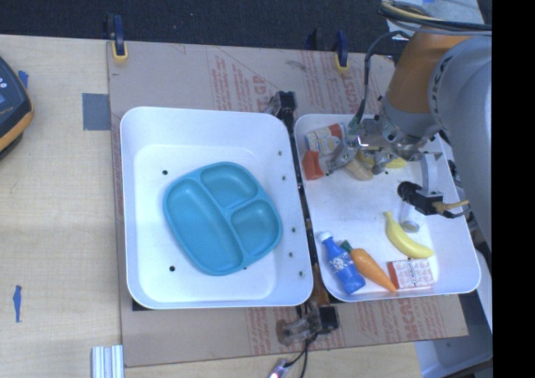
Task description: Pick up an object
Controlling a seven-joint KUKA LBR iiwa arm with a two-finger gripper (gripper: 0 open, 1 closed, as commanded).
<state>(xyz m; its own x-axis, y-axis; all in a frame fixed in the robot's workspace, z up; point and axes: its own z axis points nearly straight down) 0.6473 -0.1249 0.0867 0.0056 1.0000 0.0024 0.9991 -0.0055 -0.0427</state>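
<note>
Two white bins are shown from above, with the gripper (366,155) set low at the far end of the right bin (355,213), over a pale object (361,171) beside a red-and-white packet (323,142). Whether the claw is wide or closed cannot be told. Nothing is seen lifted; the grasp and the raise are judged still to be done.

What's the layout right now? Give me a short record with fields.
left bin: holds one blue divided plate
right bin: banana, carrot, blue bottle and small red-and-white box toward the near side; red-and-white packet at the far left corner
gripper: low over the far part of the right bin, above a tan thing
held: cannot tell
</note>
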